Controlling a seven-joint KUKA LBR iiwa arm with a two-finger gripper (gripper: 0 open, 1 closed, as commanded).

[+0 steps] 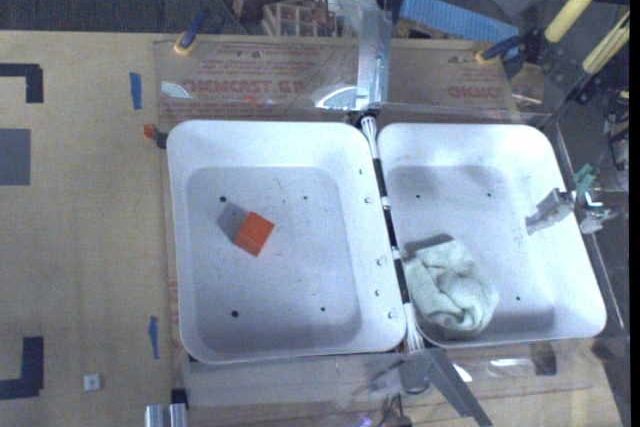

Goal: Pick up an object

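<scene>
An orange block [254,234] lies in the left bin [200,155], on the floor of the bin, left of its middle. A small grey block [232,218] touches its upper left side. Both sit flat and well apart from the bin walls.

In the right bin [520,150] a crumpled pale cloth [452,286] lies against the near left corner, close to the seam where the two bins meet. Its upper edge has a grey fold.

The two white bins stand side by side on the table [80,245], their inner rims touching along a line of small clips. A strip of printed cardboard [270,85] lies flat behind them, with a shiny metal bracket [373,65] standing at its middle. Blue tape marks [135,90] and black corner marks [28,80] show on the bare wood to the left.

At the right rim of the right bin, a small grey metal part [552,209] juts in over the bin's edge. It is too small and blurred to tell whether this is the hand, so how far the hand is open, and whether it has anything, I cannot tell. Nothing is seen lifted off either bin floor.
</scene>
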